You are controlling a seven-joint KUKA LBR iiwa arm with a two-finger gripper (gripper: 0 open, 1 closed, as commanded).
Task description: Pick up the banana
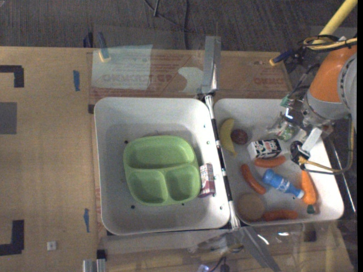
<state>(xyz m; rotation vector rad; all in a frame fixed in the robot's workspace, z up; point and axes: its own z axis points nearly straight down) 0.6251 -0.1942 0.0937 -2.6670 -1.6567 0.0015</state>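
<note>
A green divided plate (161, 169) sits in the left bin (108, 152). In the right bin (334, 208), the banana (227, 136) lies by the left wall, beside a dark round fruit (239, 136). Farther right lie a small carton (265, 148) and blue bottle (282, 184). The gripper (292, 123) hovers over the bin's upper right, its grip state impossible to tell.
</note>
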